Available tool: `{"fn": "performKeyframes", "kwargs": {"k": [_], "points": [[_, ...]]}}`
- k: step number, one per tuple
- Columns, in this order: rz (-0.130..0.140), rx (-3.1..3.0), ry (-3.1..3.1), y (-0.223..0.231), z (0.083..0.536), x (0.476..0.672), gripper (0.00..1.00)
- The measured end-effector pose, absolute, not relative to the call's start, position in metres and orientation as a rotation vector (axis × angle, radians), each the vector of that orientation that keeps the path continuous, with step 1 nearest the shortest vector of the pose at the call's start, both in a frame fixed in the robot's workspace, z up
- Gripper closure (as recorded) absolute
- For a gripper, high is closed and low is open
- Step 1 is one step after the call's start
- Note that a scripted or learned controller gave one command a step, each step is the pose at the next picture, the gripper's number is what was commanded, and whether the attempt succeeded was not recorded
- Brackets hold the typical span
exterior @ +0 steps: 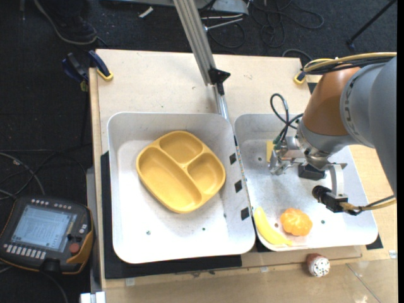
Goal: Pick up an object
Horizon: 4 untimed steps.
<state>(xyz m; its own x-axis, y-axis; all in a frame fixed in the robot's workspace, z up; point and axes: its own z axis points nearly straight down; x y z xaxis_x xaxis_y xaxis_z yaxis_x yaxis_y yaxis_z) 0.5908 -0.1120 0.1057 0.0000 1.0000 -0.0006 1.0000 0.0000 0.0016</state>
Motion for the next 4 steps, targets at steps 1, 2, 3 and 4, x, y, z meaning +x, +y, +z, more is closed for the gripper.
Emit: {"fn": "performKeyframes", "kwargs": {"k": [1,2,3,4], "points": [[0.005,2.216,2.222,-0.108,0.152,0.599,1.00],[0.004,2.216,2.221,-0.111,0.196,0.601,1.00],[0.005,2.214,2.221,-0.111,0.242,0.609,1.00],[0.001,2.214,2.230,-0.062,0.231,0.616,1.00]]}}
